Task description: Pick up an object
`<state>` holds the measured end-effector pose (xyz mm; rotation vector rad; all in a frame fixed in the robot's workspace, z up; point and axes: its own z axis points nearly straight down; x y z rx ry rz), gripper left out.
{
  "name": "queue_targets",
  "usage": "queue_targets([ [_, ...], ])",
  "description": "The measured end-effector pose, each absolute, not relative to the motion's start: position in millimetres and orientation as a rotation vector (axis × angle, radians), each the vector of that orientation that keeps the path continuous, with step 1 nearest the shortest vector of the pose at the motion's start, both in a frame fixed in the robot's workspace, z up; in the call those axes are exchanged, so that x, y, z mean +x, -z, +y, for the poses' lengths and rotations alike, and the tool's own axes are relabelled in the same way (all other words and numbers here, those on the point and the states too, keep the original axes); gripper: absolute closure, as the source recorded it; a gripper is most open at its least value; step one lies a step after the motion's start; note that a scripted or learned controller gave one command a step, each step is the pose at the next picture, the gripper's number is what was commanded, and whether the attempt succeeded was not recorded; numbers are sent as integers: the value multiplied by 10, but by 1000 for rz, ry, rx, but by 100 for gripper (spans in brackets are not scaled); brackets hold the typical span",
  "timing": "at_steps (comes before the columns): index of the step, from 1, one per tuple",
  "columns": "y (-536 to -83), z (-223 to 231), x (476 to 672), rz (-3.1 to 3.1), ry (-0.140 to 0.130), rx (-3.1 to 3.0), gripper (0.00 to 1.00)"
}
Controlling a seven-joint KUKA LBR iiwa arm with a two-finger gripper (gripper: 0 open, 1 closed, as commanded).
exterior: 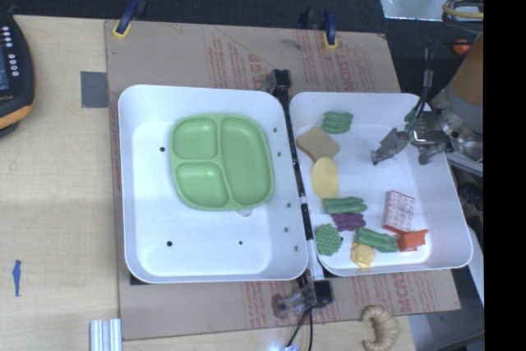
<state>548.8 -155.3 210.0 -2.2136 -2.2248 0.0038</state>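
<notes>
On the table, the left bin (140, 251) holds a green divided plate (222, 160) toward its upper middle, with bare white floor along its left wall and lower edge. In the right bin (450, 201), toy foods crowd the left wall and lower edge: a green piece (337, 122), a tan block (317, 144), a yellow piece (325, 176), a small box (400, 210). The gripper (404, 146) hangs over that bin's open upper-right floor, jaws spread and holding nothing, near the right rim.

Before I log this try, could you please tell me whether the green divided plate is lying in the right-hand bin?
No, the green divided plate lies in the left white bin, while the right white bin holds the small toy foods.
</notes>
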Motion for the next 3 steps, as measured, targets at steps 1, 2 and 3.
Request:
queue_targets([
  [1, -1665, -881, 4712, -2222, -11, -2201, 0],
  [2, -871, -962, 4738, -2220, -10, -2209, 0],
  [3, -916, -1152, 4758, -2224, -3, -2218, 0],
])
